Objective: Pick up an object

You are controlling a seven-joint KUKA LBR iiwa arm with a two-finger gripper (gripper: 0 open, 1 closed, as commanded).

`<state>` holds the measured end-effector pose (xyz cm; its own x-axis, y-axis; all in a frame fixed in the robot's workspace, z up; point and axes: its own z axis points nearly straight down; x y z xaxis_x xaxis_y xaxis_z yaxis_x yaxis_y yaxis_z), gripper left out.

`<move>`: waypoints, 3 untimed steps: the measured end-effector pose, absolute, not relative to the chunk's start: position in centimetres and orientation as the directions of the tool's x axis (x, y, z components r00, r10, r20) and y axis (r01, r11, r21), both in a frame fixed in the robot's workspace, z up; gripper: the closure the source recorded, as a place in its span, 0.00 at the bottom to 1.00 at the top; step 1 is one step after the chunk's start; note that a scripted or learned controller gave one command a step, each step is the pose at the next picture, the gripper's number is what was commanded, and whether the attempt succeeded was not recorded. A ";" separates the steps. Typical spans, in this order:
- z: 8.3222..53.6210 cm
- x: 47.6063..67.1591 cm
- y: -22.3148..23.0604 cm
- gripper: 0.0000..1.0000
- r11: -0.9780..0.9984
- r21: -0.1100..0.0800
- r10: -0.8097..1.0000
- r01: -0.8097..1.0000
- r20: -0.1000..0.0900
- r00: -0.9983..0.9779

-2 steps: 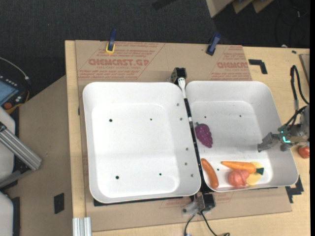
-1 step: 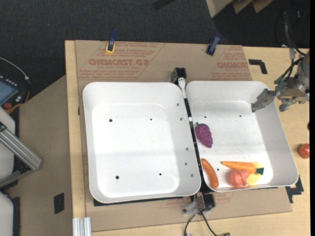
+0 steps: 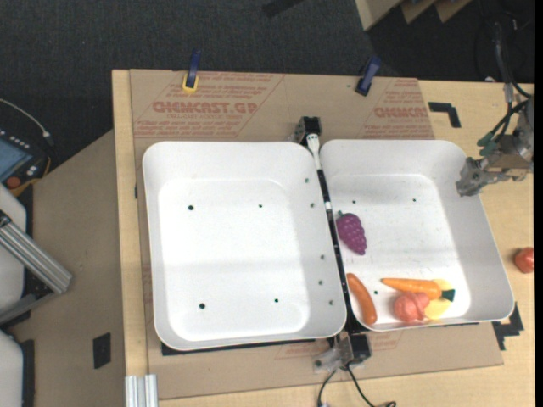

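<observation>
The right bin (image 3: 424, 164) holds several toy foods. A purple bunch of grapes (image 3: 351, 231) lies near its left wall. Along the front wall lie an orange-red sausage-like piece (image 3: 362, 298), a carrot (image 3: 413, 286) and a pink and yellow piece (image 3: 416, 308). My gripper (image 3: 472, 181) hangs at the right bin's far right rim, well away from all of these items and with nothing seen in it. It is small and partly cut off by the view's edge.
The left bin (image 3: 229, 244) sits beside the right one, with a black divider strip (image 3: 327, 219) between them. A small orange-red thing (image 3: 523, 260) lies outside the right bin at the right edge. Clamps (image 3: 192, 73) hold the cardboard base at the back.
</observation>
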<state>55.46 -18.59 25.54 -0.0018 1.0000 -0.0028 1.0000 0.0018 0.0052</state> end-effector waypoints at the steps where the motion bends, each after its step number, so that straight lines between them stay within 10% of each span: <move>1: 25.6 53.1 -22.5 1.00 -0.004 -0.001 1.000 1.000 -0.001 0.004; 3: 23.4 47.8 -20.6 1.00 -0.001 -0.003 1.000 1.000 0.001 0.001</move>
<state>47.83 -20.62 23.43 0.0009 1.0000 0.0013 1.0000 -0.0009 -0.0026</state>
